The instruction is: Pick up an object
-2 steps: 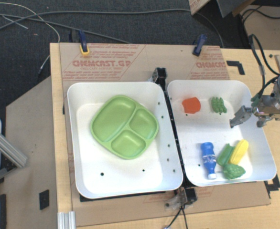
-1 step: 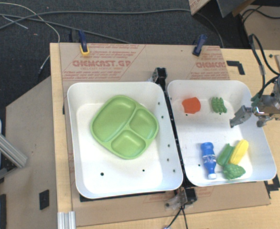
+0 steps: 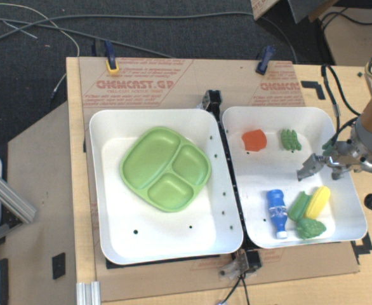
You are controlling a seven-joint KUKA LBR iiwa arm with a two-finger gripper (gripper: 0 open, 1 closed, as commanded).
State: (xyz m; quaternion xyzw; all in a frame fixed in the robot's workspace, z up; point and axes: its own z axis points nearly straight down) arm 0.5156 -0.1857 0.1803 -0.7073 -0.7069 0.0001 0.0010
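Desk (image 3: 173,81) with two white bins; toys in right bin (image 3: 351,224). Jaws (image 3: 313,168) apart, empty, above yellow corn (image 3: 318,201). Approach step; next calls for descending and closing on corn.

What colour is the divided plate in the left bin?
Light green divided plate, seen clearly in the camera view.

Grey arm (image 3: 371,138) with rounded wrist housing, dark metal claw (image 3: 314,168), black cables looped beside it

Bare floor mid right bin (image 3: 348,230) — toy cluster (image 3: 303,211) crowding its near end
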